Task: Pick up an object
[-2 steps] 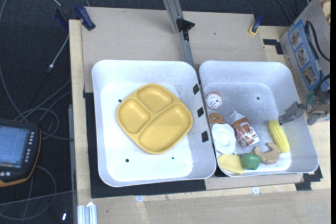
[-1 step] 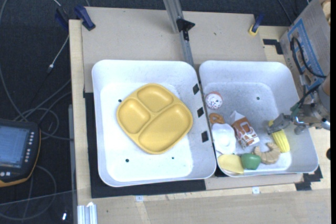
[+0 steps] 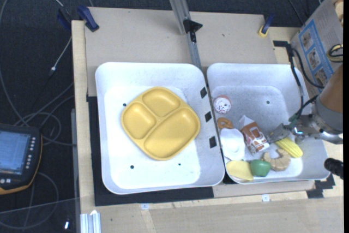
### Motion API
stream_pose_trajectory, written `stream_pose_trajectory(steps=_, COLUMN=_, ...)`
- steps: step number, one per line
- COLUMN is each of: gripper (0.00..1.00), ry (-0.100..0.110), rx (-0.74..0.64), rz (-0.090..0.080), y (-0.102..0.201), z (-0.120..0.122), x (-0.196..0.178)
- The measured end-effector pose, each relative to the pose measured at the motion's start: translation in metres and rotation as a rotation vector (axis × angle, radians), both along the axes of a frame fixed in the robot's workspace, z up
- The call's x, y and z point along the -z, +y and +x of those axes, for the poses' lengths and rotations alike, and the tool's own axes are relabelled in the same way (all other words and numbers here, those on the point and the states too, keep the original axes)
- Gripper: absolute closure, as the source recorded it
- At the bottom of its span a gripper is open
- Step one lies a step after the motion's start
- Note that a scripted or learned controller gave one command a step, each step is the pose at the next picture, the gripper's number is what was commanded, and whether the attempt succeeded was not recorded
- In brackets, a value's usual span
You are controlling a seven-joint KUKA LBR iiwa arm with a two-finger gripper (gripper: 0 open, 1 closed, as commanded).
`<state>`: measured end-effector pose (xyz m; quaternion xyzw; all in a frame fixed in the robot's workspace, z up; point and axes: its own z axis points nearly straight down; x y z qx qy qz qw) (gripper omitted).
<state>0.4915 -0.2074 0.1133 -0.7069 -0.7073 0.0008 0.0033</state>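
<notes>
The arm (image 3: 331,101) is cut off by the right edge of the view; only its lower part shows. The gripper (image 3: 284,132) is small and dark against the right bin (image 3: 245,76), and its finger position cannot be made out. The heaped items (image 3: 256,153) in that bin overlap, hiding parts of one another. The handheld screen (image 3: 16,155) is cut by the left edge.

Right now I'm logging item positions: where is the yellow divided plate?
The yellow divided plate lies in the middle of the left bin, apart from the toy food piled in the right bin.
</notes>
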Motion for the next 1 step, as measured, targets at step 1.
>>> stream_pose_trajectory(steps=1, gripper=1.0, ry=-0.007, rx=0.0, rz=-0.003, y=-0.0007, z=0.0015, x=-0.0141)
